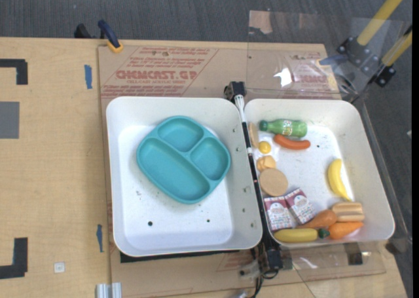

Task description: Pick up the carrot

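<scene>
Camera view: carrot [345, 229] lies in the right bin's [366, 134] near-right corner, long axis roughly left-right, tight against the bun [347, 210] and close to the bin wall; can't tell the gripper's state or bearing.

Orange carrot [345, 228] lies flat, near-right corner of rt bin [366, 126].

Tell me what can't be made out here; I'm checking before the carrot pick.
- Carrot: partly covered by the hot dog and yellow corn in the right bin's near corner.
- Cartons: print too small to read.
- Small yellow pieces: too small to identify.
</scene>
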{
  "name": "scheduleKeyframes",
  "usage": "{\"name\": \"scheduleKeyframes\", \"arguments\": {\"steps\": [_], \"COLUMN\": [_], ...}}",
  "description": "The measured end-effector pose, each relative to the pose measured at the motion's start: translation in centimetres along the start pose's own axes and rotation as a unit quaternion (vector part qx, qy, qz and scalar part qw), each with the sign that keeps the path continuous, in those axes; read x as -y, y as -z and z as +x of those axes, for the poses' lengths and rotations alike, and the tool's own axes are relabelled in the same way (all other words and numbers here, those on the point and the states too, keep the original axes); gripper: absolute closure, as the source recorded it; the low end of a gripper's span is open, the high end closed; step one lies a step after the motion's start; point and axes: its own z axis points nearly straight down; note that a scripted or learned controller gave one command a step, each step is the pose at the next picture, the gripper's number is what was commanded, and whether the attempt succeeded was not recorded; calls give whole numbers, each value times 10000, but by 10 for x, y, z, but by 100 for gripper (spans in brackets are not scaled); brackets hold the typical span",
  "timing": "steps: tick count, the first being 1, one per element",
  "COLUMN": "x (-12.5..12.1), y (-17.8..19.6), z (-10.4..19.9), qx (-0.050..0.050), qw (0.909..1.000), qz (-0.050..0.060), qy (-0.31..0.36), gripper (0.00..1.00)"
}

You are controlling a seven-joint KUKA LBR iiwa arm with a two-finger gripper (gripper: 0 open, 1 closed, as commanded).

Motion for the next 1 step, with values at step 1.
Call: {"name": "scheduleKeyframes", "arguments": {"steps": [1], "x": [0], "y": [-1], "z": [0], "qx": [-5], "qw": [10000], "qz": [5], "qy": [-1], "gripper": [0]}}
